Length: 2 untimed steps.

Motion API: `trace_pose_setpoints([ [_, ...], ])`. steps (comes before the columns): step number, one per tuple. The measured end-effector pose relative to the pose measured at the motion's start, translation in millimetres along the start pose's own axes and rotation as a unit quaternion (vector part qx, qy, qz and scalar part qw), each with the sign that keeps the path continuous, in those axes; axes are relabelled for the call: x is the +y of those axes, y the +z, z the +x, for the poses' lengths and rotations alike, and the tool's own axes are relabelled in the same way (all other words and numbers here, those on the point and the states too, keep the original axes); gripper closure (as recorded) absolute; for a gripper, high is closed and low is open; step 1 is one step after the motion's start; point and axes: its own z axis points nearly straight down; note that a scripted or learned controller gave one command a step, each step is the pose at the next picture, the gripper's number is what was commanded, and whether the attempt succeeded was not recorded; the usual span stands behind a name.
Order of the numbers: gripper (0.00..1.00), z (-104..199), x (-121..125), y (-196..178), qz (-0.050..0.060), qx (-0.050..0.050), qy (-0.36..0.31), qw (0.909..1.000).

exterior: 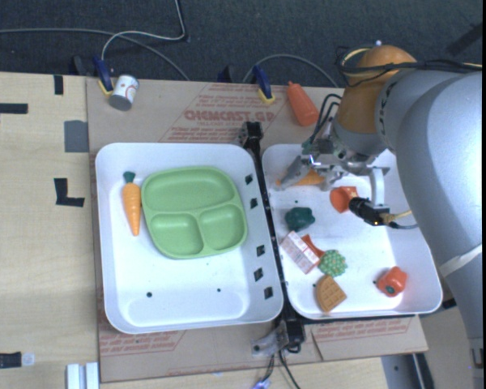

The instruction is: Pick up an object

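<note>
Over the right bin (428,298): approach step, nothing lifted.
I see the end effector (296,173) with fingers spread, empty, above an orange piece (312,180); next I must descend and close.

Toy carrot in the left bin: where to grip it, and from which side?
Grip the toy carrot across its orange body near the middle, coming straight down. It lies flat and lengthwise between the bin wall and green plate, so close across its narrow width.
</note>
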Motion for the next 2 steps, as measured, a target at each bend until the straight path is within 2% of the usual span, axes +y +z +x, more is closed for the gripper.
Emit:
trace_pose_setpoints([
  [1,0.00,-4.5,0.1,-0.1,0.000,0.000,-0.001,1.0000],
  [2,0.00,-5.2,-44.9,-1.0,-0.006,-0.003,0.000,1.0000],
])
